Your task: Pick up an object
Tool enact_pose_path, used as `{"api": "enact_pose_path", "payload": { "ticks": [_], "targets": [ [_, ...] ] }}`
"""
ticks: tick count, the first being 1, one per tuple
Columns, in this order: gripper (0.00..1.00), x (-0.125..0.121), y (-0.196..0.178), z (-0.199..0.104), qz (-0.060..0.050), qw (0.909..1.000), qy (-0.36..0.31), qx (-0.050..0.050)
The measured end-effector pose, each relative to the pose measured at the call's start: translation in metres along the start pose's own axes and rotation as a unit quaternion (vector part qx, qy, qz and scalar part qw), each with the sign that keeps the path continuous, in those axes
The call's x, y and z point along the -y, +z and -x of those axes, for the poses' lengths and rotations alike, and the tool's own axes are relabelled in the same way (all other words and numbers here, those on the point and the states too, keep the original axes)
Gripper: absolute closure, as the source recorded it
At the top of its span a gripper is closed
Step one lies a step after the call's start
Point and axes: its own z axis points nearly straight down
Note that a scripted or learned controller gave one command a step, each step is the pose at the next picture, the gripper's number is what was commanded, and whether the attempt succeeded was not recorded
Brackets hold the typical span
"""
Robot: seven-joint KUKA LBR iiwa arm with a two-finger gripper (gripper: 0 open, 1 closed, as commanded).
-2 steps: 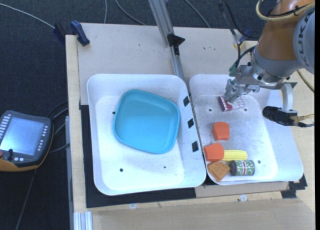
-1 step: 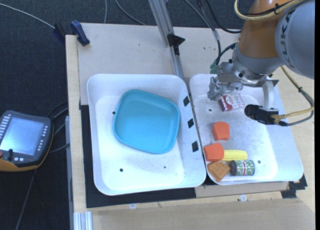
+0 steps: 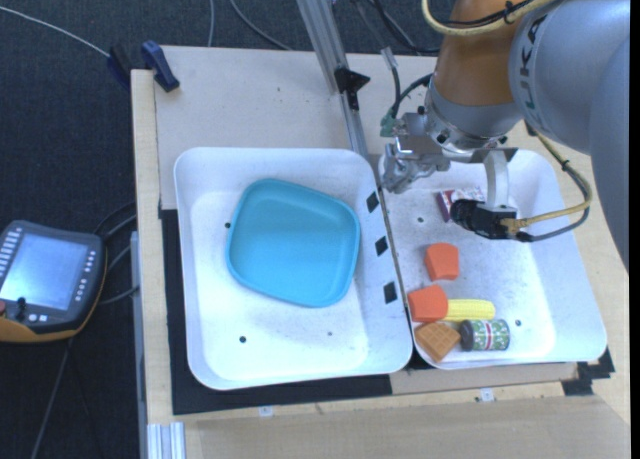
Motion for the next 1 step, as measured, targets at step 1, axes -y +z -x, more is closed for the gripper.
{"api": "enact_pose_path", "payload": {
  "ticks": [1],
  "targets": [
    [1.0, 0.0025, 0.0068, -0.0446, -0.001, 1.0, 0.0, 0.0]
  ]
}}
